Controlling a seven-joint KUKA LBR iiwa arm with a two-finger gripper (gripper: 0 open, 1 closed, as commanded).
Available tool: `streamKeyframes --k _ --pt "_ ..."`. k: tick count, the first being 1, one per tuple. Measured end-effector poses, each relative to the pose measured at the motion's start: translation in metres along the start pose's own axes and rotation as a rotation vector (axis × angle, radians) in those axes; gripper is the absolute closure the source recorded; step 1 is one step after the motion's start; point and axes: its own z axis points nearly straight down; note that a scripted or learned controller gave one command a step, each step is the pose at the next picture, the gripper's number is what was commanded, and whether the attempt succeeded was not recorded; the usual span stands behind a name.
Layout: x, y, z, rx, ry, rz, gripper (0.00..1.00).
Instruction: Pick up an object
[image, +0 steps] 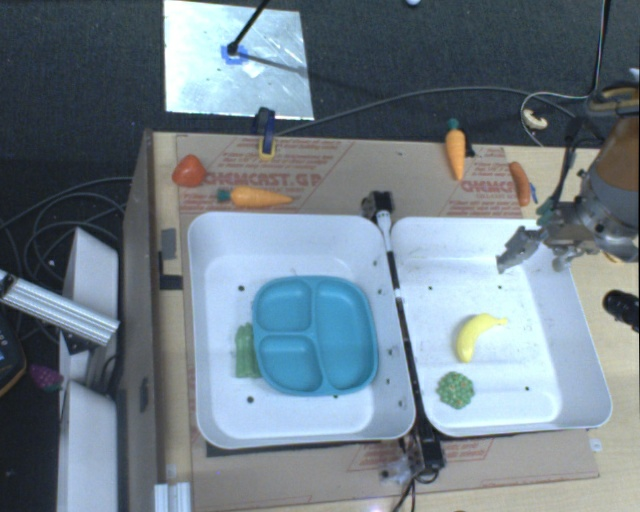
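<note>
Bench: brown cardboard sheet (300, 165) under two shallow white bins, dark carpet behind, a shiny metal plate (237, 60) on the floor at the back.

Right bin (575, 340): one yellow banana (478, 334), lying near the middle, curved, resting on the bin floor. Just in front of it, apart, one small round green item (456, 389), bumpy; kind not clear. Gripper (540, 250) over the far right part of this bin, well apart from the banana; one grey finger (517, 250) points left, a second shows beside it, nothing between them. Whether they stand apart or together cannot be told. Arm above is cut off at the right edge.

Left bin (215, 300): one blue divided plate (314, 335), three compartments, all bare. One green item (245, 352) at the plate's left edge, partly tucked beside it, shape hard to make out.

On the cardboard behind the bins: one red-orange item (189, 171) at the left, one carrot (253, 197) lying flat beside it, one carrot (456, 152) upright in view behind the right bin, one orange item (520, 183) further right. Blue and yellow clamp (266, 133) on the back edge. Black clip (379, 207) where the bins meet.
</note>
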Motion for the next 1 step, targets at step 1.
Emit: streamKeyframes --k 1 --pt "0.0127 -0.0421 0.1748 0.002 0.001 0.002 0.00"
